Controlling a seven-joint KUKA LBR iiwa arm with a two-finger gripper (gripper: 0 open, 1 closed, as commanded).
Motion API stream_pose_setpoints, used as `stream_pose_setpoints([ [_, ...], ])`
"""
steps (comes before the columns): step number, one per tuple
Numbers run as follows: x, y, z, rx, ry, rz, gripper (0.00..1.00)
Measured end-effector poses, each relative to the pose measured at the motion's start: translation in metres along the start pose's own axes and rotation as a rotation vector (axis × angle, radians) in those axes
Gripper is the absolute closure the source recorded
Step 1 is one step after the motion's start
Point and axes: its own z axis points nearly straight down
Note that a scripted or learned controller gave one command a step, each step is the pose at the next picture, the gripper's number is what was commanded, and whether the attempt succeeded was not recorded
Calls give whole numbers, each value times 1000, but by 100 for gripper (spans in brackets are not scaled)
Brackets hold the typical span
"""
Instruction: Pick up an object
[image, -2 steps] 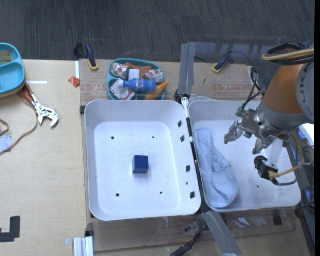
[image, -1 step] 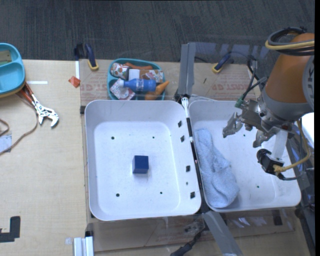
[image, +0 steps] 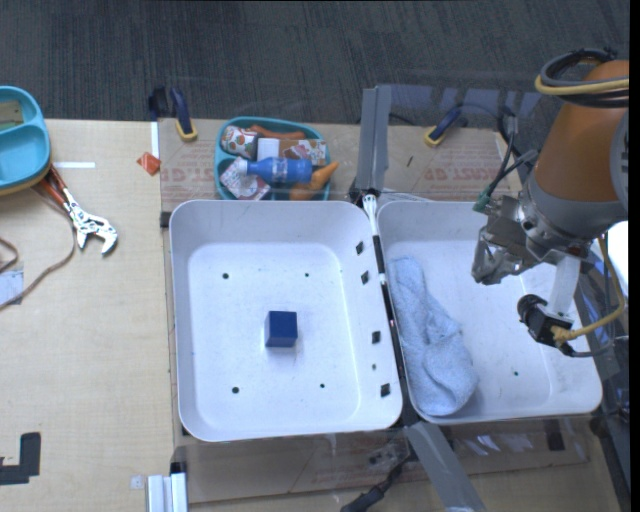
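Observation:
A small dark blue cube (image: 282, 328) sits near the middle of the left white bin (image: 200, 300). A pale blue-white cloth (image: 432, 338) lies crumpled along the left side of the right bin (image: 520, 400). My gripper (image: 495, 264) hangs over the upper middle of the right bin, to the right of the cloth's top end and apart from it. Its tips are dark and seen from above, and nothing shows in them. The grey and orange arm (image: 580, 140) comes in from the upper right.
Behind the left bin stands a teal bowl (image: 272, 160) with several packaged items. A wrench (image: 88, 228) and a blue tray (image: 20, 135) lie on the wooden bench at left. Clamps (image: 180, 112) sit at the back edge.

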Motion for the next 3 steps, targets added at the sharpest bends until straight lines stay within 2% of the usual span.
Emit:
stream_pose_setpoints([
  [1, 0, 0, 0, 0, 0, 0, 0],
  [2, -39, 9, 0, -1, 3, 13, 0],
  [3, -45, -5, 82, 2, 3, 368, 0],
])
